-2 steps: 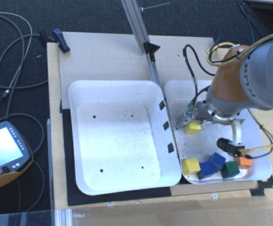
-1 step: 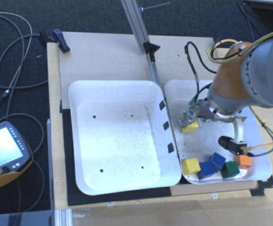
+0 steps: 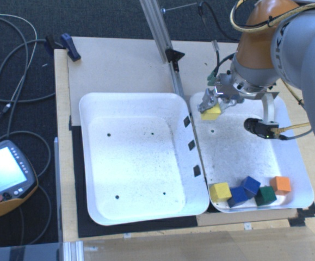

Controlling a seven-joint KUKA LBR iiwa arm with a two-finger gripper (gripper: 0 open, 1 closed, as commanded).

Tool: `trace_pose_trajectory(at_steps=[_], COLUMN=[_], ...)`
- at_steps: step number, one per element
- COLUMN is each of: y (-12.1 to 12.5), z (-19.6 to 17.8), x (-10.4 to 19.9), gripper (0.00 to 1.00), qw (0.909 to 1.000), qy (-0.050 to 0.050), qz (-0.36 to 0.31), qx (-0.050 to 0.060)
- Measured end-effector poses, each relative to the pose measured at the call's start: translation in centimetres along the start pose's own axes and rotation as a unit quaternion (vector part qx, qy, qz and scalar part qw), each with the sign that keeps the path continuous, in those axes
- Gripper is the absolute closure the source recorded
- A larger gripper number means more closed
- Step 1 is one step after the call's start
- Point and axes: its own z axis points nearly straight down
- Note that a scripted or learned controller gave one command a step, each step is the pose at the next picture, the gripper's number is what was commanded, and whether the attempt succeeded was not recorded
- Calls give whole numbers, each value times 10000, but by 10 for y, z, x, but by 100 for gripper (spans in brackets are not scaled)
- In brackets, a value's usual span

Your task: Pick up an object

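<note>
Gripper [image 3: 211, 105] closed on a yellow block [image 3: 210, 113], which sits directly beneath the fingers at roughly eleven o'clock in the right bin [image 3: 239, 145]. Judged lifted clear of the floor. Remaining blocks [image 3: 249, 191] cluster at six o'clock, well apart.

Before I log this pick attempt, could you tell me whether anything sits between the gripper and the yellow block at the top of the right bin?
Nothing visible does. The gripper is right at the yellow block, near the right bin's upper left corner. The other blocks lie along the bin's near edge, well apart.
</note>
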Motion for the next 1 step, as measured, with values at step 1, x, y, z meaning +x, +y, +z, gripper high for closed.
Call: trace_pose_trajectory(at_steps=[1], y=[17], z=[6], x=[74], gripper=[100], qw=[10000], qy=[15], qz=[-9], qx=[48])
